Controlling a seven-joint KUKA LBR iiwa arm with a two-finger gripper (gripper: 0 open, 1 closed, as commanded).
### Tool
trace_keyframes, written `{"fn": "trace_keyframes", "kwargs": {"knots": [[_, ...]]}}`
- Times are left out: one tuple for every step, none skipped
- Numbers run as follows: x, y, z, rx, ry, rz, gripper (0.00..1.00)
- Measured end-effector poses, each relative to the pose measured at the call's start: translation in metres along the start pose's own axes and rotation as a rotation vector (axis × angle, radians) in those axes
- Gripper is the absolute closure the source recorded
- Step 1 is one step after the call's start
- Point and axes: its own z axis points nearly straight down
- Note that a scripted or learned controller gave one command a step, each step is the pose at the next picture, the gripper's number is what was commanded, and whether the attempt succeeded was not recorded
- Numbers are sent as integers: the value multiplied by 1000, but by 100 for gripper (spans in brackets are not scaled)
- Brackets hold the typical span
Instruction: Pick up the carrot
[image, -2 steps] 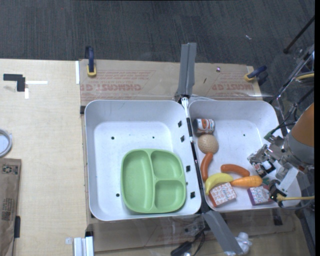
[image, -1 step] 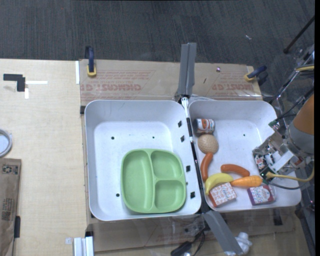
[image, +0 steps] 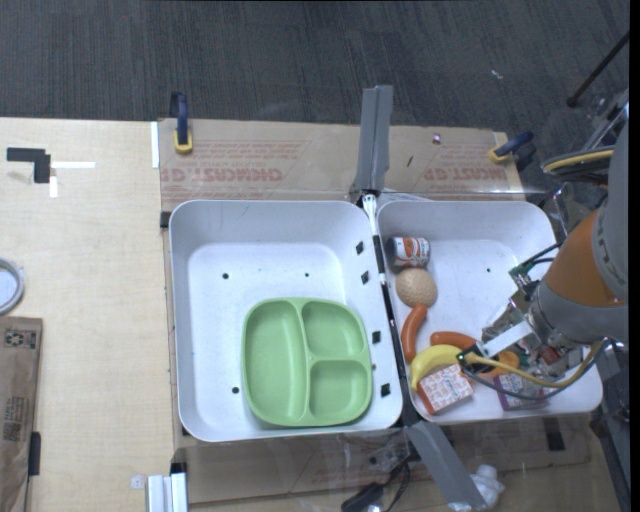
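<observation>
Right bin (image: 480, 215): open floor along the far and middle parts. Carrot (image: 452, 340) crowded by banana (image: 435, 358), sausage (image: 412, 332) and small box (image: 444, 388).

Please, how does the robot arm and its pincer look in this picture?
The arm is grey, with a broad orange band above the wrist. Yellow and black cables run along it. The pincer is small, of dark and pale metal parts; thin wires loop beneath it.

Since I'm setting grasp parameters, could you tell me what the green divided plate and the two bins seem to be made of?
The green plate looks like moulded plastic with a matte to satin finish: uniform colour, rounded compartment edges. The left bin and right bin look like thin white plastic, smooth with soft sheen and rounded corners, though painted metal can't be ruled out.
</observation>
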Motion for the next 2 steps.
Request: {"fn": "trace_keyframes", "kwargs": {"knots": [[-4, 8, -4, 0, -3, -144, 0], [15, -34, 6, -10, 8, 161, 0]]}}
